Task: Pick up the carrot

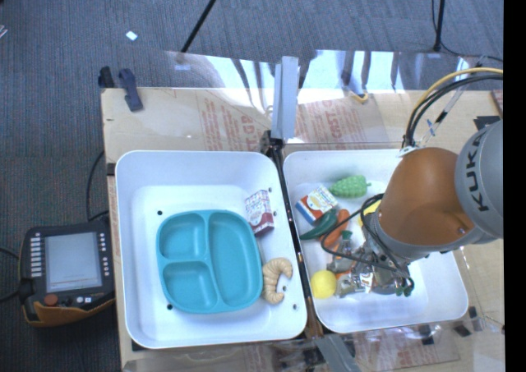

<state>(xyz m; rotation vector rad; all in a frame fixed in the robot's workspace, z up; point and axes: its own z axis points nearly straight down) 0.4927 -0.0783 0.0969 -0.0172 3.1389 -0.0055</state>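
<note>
- Carrot (334, 234) lies in rt bin (448, 300), just beside green pepper (322, 225), partly under arm (427, 202).
- Jaws (374, 278) low in rt bin, near carrot & yellow lemon (323, 283); can't tell if open or closed, nothing seen held.
- Lt bin (131, 198): blue tray (208, 261), croissant (277, 277).

Arm (427, 202): orange band covers much of right bin (386, 321); its far right end is cut off by the picture's edge. Claw (370, 276): under the wrist, finger state can't be read. Carrot (335, 235): just up-left of claw, only an orange sliver past the green leaf, rest hidden. Yellow piece (371, 208) above claw: mostly behind the band, kind unclear. Packet (316, 204) up-left of claw: print too small to read.
</note>
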